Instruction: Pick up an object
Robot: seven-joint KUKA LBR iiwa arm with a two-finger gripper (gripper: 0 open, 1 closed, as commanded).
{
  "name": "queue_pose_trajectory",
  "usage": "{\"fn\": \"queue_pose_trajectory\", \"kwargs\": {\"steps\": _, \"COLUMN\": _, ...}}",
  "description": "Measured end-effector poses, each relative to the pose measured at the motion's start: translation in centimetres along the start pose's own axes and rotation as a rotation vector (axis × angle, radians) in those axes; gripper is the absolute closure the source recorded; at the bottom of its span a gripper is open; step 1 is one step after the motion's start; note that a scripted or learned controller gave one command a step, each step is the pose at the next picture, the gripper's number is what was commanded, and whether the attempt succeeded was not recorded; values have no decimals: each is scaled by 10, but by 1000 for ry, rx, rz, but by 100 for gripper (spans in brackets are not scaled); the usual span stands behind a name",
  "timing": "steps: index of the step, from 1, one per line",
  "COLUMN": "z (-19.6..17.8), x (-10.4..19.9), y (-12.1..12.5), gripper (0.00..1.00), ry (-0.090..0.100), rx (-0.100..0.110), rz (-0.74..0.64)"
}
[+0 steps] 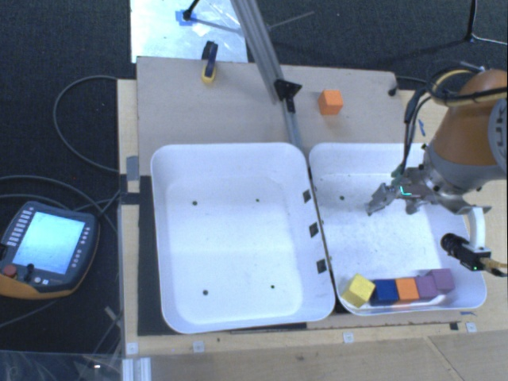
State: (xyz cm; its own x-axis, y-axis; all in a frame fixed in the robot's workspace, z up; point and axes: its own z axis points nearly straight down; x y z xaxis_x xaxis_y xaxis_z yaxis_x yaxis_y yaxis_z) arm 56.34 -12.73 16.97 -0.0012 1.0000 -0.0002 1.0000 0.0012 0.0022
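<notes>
Blocks sit in a row along the near wall of the right bin (476, 296): yellow block (359, 289), blue block (386, 291), orange block (407, 289), purple block (436, 282). Above that bin's middle, apart from them, the gripper (390, 198) has spread fingers holding nothing. An orange cube (331, 101) lies beyond the bin.

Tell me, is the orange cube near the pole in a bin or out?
Out. The orange cube sits on the bench board behind the right bin, beyond its rim.
</notes>
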Motion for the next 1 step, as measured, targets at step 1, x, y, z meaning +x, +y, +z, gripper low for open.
{"fn": "queue_pose_trajectory", "kwargs": {"steps": 1, "z": 84, "x": 50, "y": 11, "gripper": 0, "ry": 3, "rx": 6, "rz": -8}}
